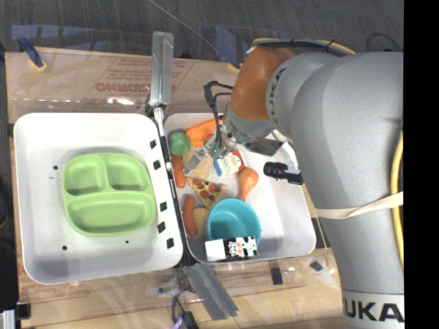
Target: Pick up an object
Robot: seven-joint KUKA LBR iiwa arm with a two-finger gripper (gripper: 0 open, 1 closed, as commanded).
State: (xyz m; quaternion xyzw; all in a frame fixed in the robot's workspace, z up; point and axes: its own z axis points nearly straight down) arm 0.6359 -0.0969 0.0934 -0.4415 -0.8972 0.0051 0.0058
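My gripper (pixel 218 153) reaches down into the upper middle of the right bin (pixel 291 218), above a pile of toy food. Right under and around it lie a carrot (pixel 200 130), a grey-and-blue item (pixel 203 160) and an orange drumstick (pixel 247 181). A green round piece (pixel 179 142) sits just to its left, next to a red sausage (pixel 178 172). Closer to the front are a pizza slice (pixel 206 192), a blue bowl (pixel 234 222) and a white box with black print (pixel 232 248). The arm's wrist hides what lies directly beneath the gripper.
The left bin (pixel 34 149) holds a green divided plate (pixel 108 194). A metal divider (pixel 162 67) runs between the bins. The big grey arm (pixel 343 149) covers the right bin's right side. A second sausage (pixel 188 214) lies along the right bin's left wall.
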